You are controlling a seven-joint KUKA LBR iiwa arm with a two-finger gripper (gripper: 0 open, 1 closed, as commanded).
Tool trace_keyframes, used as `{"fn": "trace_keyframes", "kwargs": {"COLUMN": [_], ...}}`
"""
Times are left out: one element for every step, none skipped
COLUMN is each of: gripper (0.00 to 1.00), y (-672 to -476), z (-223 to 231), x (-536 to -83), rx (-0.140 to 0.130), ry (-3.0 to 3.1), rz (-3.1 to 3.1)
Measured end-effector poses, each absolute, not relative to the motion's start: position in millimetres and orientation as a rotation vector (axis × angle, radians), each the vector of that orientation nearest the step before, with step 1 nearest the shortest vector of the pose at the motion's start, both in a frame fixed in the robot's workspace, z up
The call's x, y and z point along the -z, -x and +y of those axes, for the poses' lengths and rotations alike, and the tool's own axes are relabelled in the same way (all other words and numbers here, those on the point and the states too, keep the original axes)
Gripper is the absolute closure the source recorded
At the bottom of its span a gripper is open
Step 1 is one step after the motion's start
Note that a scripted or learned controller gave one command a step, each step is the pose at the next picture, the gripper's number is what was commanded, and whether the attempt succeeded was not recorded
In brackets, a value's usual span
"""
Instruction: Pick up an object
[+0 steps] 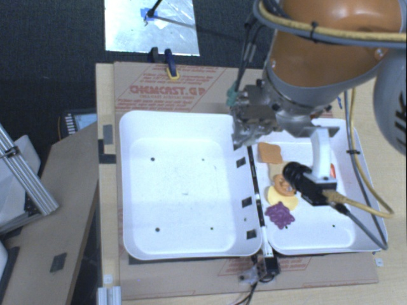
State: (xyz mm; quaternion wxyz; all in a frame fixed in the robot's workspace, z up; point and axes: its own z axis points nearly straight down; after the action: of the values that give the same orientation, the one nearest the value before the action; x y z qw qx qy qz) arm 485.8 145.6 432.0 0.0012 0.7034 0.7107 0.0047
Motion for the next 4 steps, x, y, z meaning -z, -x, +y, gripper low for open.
{"fn": "trace_keyframes", "kwargs": {"gripper": [1.0,1.0,1.0,1.0], "y": [-486.8,-490.6,-486.2,-487.0], "z": [155,214,144,152], "x": [-507,-466,-389,-522], "rx": [-0.014,0.001,0.009,-0.026], "ry": [-2.212,-2.212,-2.228,-2.211], "rz": [2.225,2.233,2.218,2.221]}}
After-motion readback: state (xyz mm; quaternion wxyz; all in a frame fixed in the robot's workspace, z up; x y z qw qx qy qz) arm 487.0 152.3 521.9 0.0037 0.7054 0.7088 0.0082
